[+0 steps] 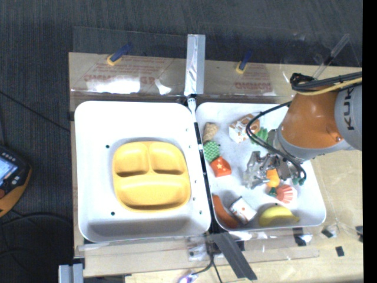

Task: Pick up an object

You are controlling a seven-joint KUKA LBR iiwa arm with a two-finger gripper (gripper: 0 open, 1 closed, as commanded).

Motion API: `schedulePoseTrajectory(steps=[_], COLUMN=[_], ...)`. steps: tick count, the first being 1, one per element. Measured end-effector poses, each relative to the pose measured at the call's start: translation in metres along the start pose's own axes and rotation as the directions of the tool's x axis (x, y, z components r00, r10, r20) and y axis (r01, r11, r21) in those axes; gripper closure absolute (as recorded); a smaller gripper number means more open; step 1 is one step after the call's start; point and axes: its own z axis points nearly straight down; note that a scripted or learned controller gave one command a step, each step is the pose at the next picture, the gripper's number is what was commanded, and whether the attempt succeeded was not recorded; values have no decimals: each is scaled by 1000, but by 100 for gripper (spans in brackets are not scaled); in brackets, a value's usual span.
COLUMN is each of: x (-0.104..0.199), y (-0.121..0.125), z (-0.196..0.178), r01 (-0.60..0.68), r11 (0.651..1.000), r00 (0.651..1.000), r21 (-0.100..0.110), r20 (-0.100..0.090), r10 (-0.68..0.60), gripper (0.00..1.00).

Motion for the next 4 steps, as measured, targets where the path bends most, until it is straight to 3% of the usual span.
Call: schedulePoseTrajectory(steps=[1, 2, 3, 4], x=[-85, -85, -53, -15], y=[42, 42, 11, -11], z=[-120, -120, 13, 12], r01=[-115, -115, -73, -101], r11=[993, 993, 997, 995], r00=[993, 993, 997, 995], r21=[-7, -7, -5, -4], r20=[-22, -24, -14, -13], r10=[115, 115, 73, 101], gripper=[100, 0, 0, 0])
